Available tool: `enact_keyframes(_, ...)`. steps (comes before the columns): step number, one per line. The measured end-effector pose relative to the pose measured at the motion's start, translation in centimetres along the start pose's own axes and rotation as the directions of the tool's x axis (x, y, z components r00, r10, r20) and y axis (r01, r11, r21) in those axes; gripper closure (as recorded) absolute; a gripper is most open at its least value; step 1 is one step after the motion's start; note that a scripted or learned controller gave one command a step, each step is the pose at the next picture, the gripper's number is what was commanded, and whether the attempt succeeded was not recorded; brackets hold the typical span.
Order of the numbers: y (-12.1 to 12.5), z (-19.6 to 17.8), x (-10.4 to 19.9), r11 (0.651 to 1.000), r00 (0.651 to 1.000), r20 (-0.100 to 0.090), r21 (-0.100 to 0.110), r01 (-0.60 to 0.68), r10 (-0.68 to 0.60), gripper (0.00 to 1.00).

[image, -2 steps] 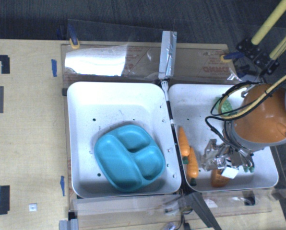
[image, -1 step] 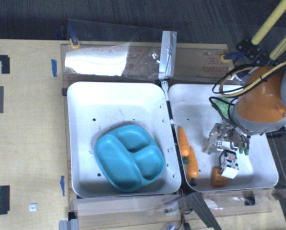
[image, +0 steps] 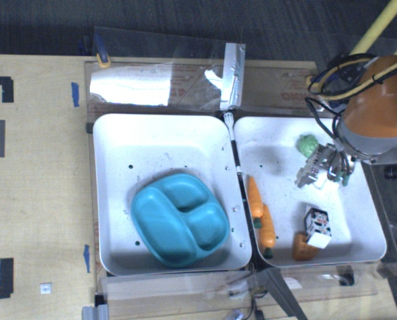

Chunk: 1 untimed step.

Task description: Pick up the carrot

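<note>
Two orange carrots lie along the left wall of the right bin: one carrot higher up, a second carrot just below it with a green end. My gripper hovers in the upper right part of the same bin, well to the right of the carrots and just below a green leafy item. Its fingers point down and to the left, spread apart with nothing between them. The arm's orange band shows at the right edge.
A blue two-compartment dish sits in the left bin. In the right bin's lower part are a black and white small object and an orange-brown item. Cables hang above the arm at the upper right.
</note>
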State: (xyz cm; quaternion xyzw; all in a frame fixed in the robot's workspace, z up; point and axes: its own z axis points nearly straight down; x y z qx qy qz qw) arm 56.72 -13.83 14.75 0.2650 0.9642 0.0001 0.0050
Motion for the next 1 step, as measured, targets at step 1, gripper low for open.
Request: enact_keyframes(1,1.92,-4.51,9.30,0.987,0.987,-0.008,0.000,0.158,-0.158,1.00)
